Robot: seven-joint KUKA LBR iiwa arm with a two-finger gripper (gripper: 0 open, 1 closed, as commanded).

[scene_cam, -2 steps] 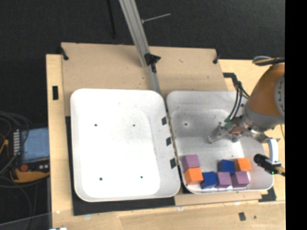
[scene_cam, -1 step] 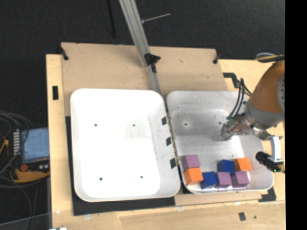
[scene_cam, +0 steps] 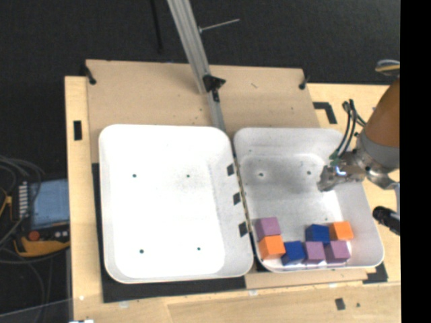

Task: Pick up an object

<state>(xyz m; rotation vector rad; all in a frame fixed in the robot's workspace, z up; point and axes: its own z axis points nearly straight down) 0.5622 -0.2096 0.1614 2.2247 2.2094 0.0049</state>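
Several small blocks lie along the near edge of the right bin: a purple block, an orange block, a blue block, a purple block, a blue block, a purple block and an orange block. My gripper hangs over the right side of that bin, above and behind the blocks, apart from them. Nothing shows between its fingers.
The left bin sits beside the right one, with clips along the shared rim. A slanted metal rail rises from the back of the bench. A blue box and cables lie off the bench at left.
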